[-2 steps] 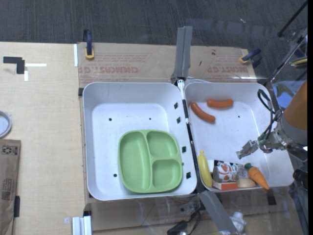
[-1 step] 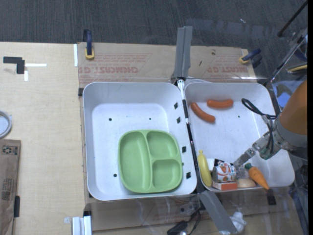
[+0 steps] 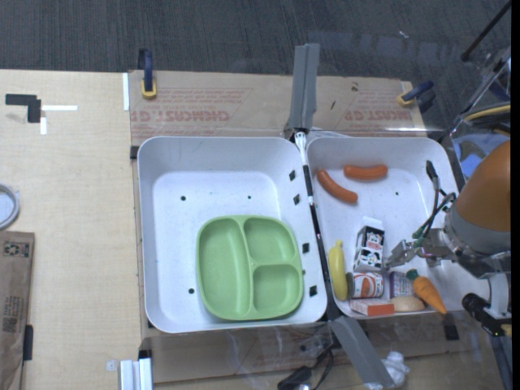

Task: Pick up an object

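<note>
The right bin (image 3: 406, 149) holds several small items. Two orange-red sausages (image 3: 366, 171) (image 3: 337, 187) lie near its far side. A black-and-white carton (image 3: 370, 246) stands mid-bin, with a yellow banana (image 3: 338, 270) along the left wall. At the near edge sit a red-and-white can (image 3: 367, 285), a purple packet (image 3: 400, 283), a carrot (image 3: 428, 292), a flat red box (image 3: 374, 307) and a tan lump (image 3: 409, 303). My gripper (image 3: 400, 256) reaches in from the right, low over the bin, just right of the carton and above the purple packet.
A green divided plate (image 3: 250, 266) lies in the left bin (image 3: 162, 218). The grey bin divider (image 3: 305, 96) rises between the bins. Clamps (image 3: 146, 84) (image 3: 414, 96) grip the board at the back. A tape roll (image 3: 4, 208) sits on the bench at far left.
</note>
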Motion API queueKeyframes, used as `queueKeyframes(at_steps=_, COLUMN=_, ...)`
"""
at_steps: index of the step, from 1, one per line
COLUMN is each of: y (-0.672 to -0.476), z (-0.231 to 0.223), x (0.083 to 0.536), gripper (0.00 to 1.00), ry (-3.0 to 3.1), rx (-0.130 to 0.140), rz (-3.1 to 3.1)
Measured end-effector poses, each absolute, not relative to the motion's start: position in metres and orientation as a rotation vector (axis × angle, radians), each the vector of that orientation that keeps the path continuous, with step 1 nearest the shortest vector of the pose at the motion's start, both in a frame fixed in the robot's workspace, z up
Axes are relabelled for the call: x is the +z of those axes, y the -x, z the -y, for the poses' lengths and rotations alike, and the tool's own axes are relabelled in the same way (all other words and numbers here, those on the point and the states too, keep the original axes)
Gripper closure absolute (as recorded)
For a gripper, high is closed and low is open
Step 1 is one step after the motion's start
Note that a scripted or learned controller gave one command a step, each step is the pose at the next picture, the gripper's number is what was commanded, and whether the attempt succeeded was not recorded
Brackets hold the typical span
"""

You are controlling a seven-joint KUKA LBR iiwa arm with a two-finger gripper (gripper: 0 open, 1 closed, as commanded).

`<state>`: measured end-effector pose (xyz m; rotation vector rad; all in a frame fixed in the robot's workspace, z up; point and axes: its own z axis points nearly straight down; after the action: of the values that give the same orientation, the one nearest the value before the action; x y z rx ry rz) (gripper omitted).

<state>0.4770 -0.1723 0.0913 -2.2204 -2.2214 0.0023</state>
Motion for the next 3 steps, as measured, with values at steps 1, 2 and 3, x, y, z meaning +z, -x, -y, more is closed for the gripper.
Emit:
queueKeyframes(at_steps=1, y=-0.52, z=0.125, x=0.091, gripper=0.0, ry=1.911, rx=0.002, rz=2.494)
queueKeyframes(at_steps=2, y=-0.546, z=0.1, x=0.092, gripper=0.0, ry=1.955, rx=0.002, rz=2.459)
queueKeyframes(at_steps=3, y=-0.546, z=0.1, x=0.092, gripper=0.0, ry=1.954, rx=0.002, rz=2.46)
